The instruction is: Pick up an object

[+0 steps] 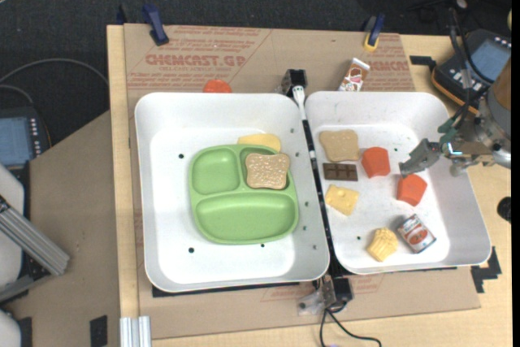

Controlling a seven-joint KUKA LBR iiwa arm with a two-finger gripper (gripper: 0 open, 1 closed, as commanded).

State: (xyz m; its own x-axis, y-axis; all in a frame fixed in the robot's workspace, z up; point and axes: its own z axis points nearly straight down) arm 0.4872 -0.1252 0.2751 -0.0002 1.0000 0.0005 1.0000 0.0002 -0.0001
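Note:
My gripper [424, 153] hangs over the right bin [455, 207], near its right wall, reaching in from the right. Just below its tip lies an orange-red block [412, 189], and a second orange-red block [374, 162] sits to its left. The same bin holds a toast slice [339, 145], a chocolate bar [340, 171], a cheese wedge [341, 200], a corn piece [382, 244] and a small can [416, 233]. I see nothing held in the gripper.
The left bin [162, 175] holds a green divided plate [242, 203] with a waffle-like slice [267, 171] on it and a yellow piece [260, 142] behind. A small carton [353, 75] and blue clamps [154, 24] sit behind the bins.

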